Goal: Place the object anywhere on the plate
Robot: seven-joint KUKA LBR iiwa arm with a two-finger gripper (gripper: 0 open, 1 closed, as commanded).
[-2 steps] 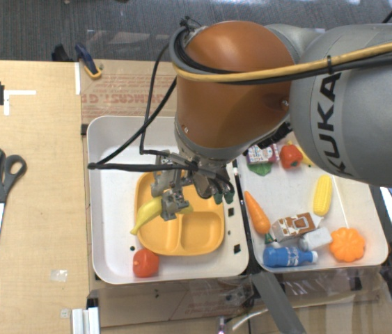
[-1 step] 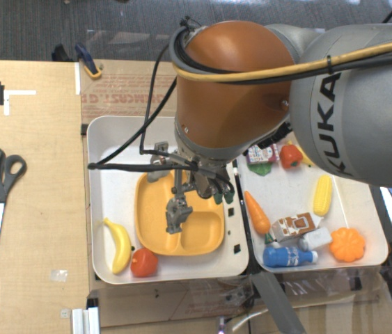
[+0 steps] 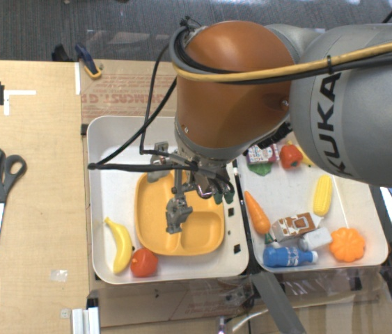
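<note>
A yellow plate [image 3: 151,211] with divided sections lies in the left bin [image 3: 105,186]. My gripper [image 3: 175,223] hangs from the grey and orange arm [image 3: 234,82] and reaches down over the middle of the plate, close to its surface. The gripper is seen edge-on as one narrow grey shape, and I cannot make out any object in it. In front of the plate, at the bin's near left corner, lie a yellow banana [image 3: 119,245] and a red tomato [image 3: 144,263].
The right bin [image 3: 373,207] holds a carrot [image 3: 257,213], a corn cob [image 3: 322,195], an orange pumpkin [image 3: 348,245], a blue bottle [image 3: 289,257], a small brown carton [image 3: 293,226] and a red item [image 3: 291,156]. Scissors [image 3: 1,186] lie on the bench at left.
</note>
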